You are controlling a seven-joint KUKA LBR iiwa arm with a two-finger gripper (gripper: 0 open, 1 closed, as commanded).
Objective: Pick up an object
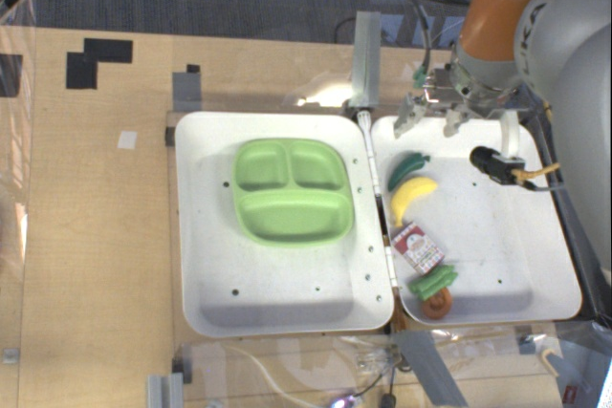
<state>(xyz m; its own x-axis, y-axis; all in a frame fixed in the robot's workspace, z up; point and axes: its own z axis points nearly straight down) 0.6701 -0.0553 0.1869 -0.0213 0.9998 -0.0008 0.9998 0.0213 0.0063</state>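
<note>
My gripper (pixel 432 117) hangs open over the far left part of the right bin (pixel 516 234), with nothing between its fingers. Just below it lie a green pepper-like piece (pixel 407 167) and a yellow banana (pixel 412 194). Further toward the front of the same bin sit a small red and white packet (pixel 418 247), a green pickle-like piece (pixel 432 282) and a brown round item (pixel 437 302).
The left bin (pixel 210 282) holds a green divided plate (pixel 291 190). A metal post (pixel 366 62) rises behind the divider between the bins. A black cable piece (pixel 497 165) hangs off the arm over the right bin.
</note>
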